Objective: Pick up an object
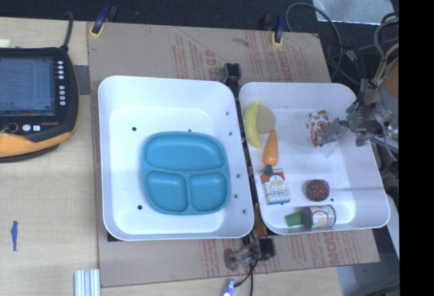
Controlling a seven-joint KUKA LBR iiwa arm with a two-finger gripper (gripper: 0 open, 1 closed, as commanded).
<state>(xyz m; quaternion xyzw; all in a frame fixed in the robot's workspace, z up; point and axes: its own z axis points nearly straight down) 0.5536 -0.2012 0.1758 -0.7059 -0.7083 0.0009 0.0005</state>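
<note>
The right white bin (356, 176) holds several items: a yellow banana (251, 125), an orange carrot (270, 147), a small red-and-white carton (274, 188), a brown round piece (317, 189), a bottle (314, 218) with a green cap lying on its side, and a crumpled red-and-white packet (315, 125). My gripper (332, 132) reaches in from the right, low over the bin's upper right part. Its tip is right beside the packet's right edge. Whether it touches the packet I cannot tell.
The left white bin (112, 152) carries a blue divided tray (184, 172). A tan round piece (265, 118) lies behind the banana. A control tablet (30, 101) sits on the bench at far left. Cables run behind the right bin.
</note>
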